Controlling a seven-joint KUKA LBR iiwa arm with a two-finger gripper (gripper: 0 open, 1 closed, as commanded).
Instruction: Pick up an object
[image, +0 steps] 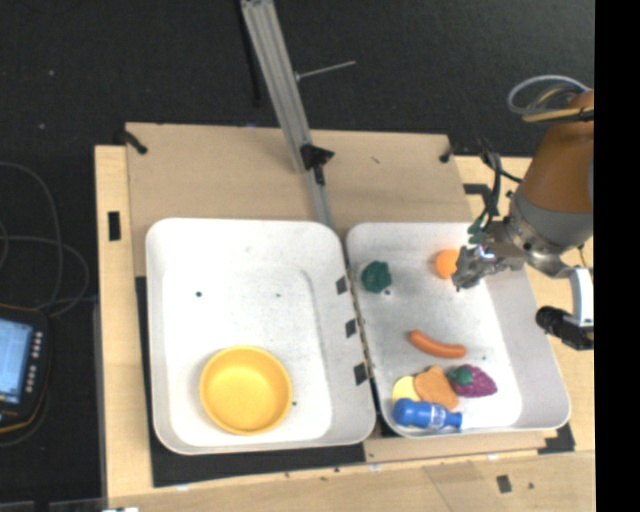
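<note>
My gripper (466, 274) hangs over the right bin (520, 300), just right of a small orange ball (444, 263) at the bin's far side. A dark green toy (376, 276) lies near the bin's left wall. An orange sausage-shaped toy (437, 345) rests in the middle. At the near edge sit a blue bottle (427, 415), a tan and orange piece (435, 385) over something yellow, and a purple toy (472, 380). Nothing shows between the fingers.
The left bin (200, 270) holds a yellow bowl (245, 389) near its front. A metal pole (285, 90) slants down from the top to the gap between the bins. A handheld screen (15, 360) lies off the bench at the left.
</note>
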